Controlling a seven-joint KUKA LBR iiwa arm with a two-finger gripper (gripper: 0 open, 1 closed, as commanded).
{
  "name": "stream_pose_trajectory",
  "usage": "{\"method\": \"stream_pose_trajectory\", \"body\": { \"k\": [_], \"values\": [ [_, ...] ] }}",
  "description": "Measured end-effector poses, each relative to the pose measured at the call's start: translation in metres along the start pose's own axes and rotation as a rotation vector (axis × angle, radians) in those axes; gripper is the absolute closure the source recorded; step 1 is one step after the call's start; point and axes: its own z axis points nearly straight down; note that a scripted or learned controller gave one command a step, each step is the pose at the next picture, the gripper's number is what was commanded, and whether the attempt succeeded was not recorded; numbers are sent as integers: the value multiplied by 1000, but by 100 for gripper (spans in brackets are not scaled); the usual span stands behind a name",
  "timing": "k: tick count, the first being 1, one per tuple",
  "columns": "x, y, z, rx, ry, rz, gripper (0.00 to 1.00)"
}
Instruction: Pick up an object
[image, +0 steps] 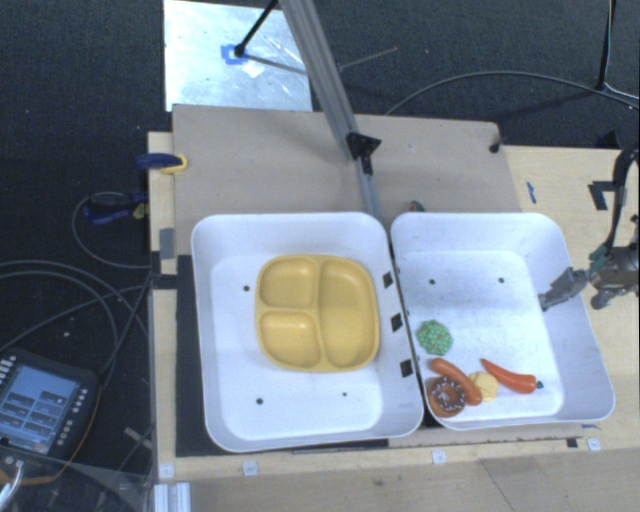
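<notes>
Toy food lies clustered in the near part of the right bin (470, 245): a green ball-shaped piece (434, 336), a red sausage (455, 378) resting across a brown doughnut (445, 398), a small yellow piece (485, 384), and an orange-red chilli (509, 376) with its long axis running left to right, tilted slightly down toward its dark tip. Any of these would serve as the object to pick. The gripper (557, 291) sits at the right wall of that same bin, toward its far half, and all the pieces lie toward the viewer and to the left of it, with the chilli the nearest and the green piece well apart across the bin floor. Nothing is visible in the gripper, which is apart from every toy; whether it is spread or closed I cannot tell at this size. The yellow divided plate (318, 311) sits alone in the left bin (225, 300)
</notes>
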Motion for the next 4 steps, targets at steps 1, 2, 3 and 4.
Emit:
{"method": "stream_pose_trajectory", "body": {
  "k": [1, 2, 3, 4],
  "values": [
    [0, 0, 0, -1, 0, 3, 0],
    [-7, -1, 45, 4, 1, 6, 0],
    [-2, 5, 90, 4, 1, 6, 0],
    [-2, 9, 152, 6, 2, 6, 0]
  ]
}}
